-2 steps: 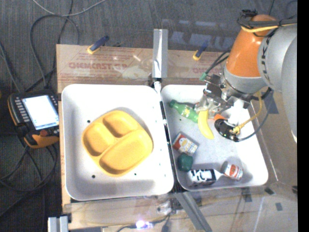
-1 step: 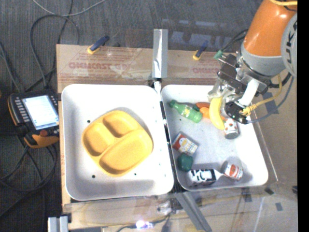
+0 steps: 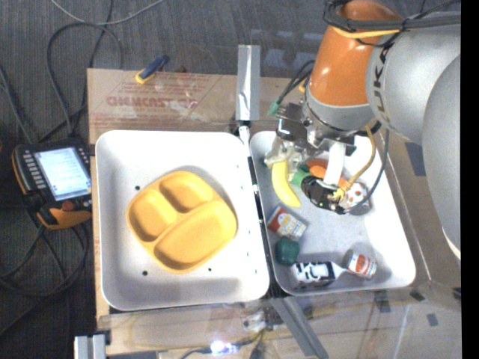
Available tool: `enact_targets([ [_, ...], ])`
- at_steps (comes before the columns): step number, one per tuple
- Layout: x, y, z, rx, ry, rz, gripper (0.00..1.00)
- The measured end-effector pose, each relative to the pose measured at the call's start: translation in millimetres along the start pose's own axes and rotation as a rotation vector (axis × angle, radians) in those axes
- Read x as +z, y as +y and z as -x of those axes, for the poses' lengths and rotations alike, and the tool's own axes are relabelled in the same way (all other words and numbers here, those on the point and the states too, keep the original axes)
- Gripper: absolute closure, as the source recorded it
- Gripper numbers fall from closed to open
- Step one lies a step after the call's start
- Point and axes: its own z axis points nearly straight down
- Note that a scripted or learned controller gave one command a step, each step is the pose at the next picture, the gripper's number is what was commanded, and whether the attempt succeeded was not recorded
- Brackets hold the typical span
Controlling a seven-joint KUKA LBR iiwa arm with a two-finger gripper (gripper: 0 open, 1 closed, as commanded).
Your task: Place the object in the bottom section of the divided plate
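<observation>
A yellow divided plate [image 3: 182, 220] lies in the left bin [image 3: 112, 275]. Its large bottom section [image 3: 196, 238] and its two smaller upper sections hold nothing. My gripper [image 3: 298, 154] hangs low over the far end of the right bin [image 3: 397, 268], just above the top of a yellow banana [image 3: 284, 187]. An orange piece [image 3: 317, 170] and a small green piece [image 3: 299, 177] lie close beside the gripper. The wrist hides the gripper's tips.
Also in the right bin are a red and white packet [image 3: 288, 222], a dark green lump [image 3: 286, 251], a black and white item [image 3: 314, 273], a red can [image 3: 361, 265] and a small white and red toy [image 3: 357, 193]. A tablet [image 3: 61, 169] sits left of the bench.
</observation>
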Motion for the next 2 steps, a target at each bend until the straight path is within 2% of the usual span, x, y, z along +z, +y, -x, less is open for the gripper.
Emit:
enact_targets([
  [1, 49.0, -71.9, -52.9, -0.018, -0.001, -0.001, 1.0],
  [2, 41.3, -72.3, -52.2, -0.017, -0.003, -0.006, 1.0],
])
